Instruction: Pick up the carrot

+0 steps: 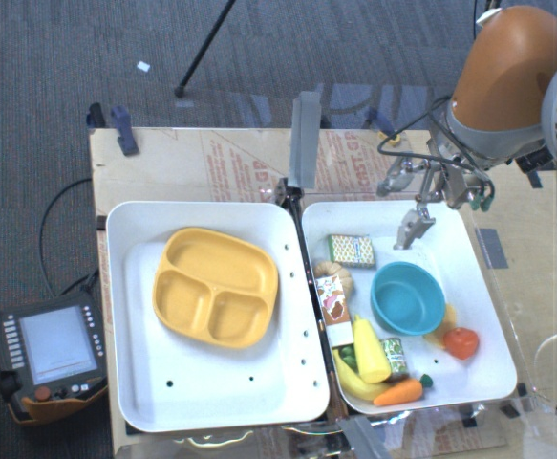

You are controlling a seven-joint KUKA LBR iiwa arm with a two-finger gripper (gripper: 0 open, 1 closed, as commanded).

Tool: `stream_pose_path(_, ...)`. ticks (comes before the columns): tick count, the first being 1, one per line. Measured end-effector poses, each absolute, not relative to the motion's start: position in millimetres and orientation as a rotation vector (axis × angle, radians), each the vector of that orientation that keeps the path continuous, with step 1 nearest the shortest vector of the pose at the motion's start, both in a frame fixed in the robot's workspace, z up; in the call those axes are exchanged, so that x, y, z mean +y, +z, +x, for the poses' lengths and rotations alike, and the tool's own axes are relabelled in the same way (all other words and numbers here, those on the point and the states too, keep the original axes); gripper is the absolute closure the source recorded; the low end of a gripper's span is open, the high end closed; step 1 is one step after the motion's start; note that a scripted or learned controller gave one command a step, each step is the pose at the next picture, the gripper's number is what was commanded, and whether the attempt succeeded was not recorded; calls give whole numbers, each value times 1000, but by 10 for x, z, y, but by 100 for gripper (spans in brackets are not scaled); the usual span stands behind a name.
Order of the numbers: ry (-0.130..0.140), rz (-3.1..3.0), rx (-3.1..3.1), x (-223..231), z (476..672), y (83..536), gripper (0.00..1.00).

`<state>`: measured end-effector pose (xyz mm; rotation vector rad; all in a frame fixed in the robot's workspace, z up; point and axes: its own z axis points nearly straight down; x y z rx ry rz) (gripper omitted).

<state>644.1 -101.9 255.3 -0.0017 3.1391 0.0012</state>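
Note:
The carrot (399, 391), orange with a small green top, lies at the front edge of the right bin (483, 285), just right of a banana. My gripper (407, 204) hangs over the back of that bin, far from the carrot. Its fingers (414, 228) are spread open with nothing between them. The blue bowl stands between the gripper and the carrot.
The right bin also holds a blue bowl (408, 297), a red tomato (460, 342), a banana (353, 376), a yellow bottle (371, 350), a small green box (352, 250) and a packet (332, 304). A yellow divided plate (216, 287) lies in the left bin (130, 352).

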Motion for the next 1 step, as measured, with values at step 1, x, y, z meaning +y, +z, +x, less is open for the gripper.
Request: stream_pose_path(1, 3, 65, 3139, -387, 5879, 2625, 0)
